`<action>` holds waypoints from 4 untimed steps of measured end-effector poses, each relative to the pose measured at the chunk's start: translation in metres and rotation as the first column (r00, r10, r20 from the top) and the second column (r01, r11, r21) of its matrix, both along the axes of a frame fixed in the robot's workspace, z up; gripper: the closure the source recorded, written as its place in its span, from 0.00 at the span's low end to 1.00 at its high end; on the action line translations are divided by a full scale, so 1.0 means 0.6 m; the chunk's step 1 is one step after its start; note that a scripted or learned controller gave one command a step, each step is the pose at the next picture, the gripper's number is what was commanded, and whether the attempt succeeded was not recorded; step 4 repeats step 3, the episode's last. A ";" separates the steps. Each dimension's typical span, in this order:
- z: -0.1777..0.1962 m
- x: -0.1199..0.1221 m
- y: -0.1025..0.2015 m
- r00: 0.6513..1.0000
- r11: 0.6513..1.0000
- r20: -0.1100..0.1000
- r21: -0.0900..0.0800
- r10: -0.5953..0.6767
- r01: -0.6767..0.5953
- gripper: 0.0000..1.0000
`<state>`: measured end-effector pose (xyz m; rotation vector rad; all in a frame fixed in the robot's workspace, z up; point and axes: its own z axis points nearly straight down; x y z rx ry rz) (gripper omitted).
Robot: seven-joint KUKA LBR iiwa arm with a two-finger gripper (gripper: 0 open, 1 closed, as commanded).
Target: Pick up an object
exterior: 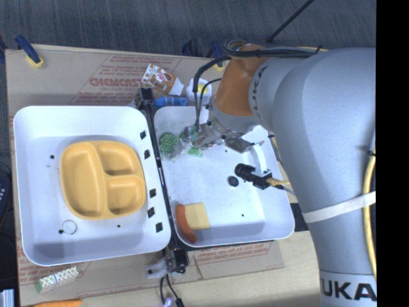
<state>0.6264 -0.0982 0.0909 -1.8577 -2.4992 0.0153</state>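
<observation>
The gripper, its grip unreadable, hangs in the right bin on cardboard above grey carpet.

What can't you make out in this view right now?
- Gripper, camera view: largely under the arm; contact with the green object cannot be told.
- Right bin, camera view: right side covered by the arm.
- Small dark thing, camera view: too small to identify.
</observation>
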 end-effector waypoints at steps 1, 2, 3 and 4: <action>0.001 0.049 -0.004 0.740 0.740 0.024 -0.010 -0.672 0.672 0.00; 0.000 0.004 -0.060 0.466 0.466 0.022 -0.013 -0.884 0.885 0.00; 0.000 -0.064 0.012 0.250 0.250 0.022 -0.014 -0.968 0.968 0.00; 0.000 -0.064 0.012 0.250 0.250 0.022 -0.014 -0.968 0.968 0.00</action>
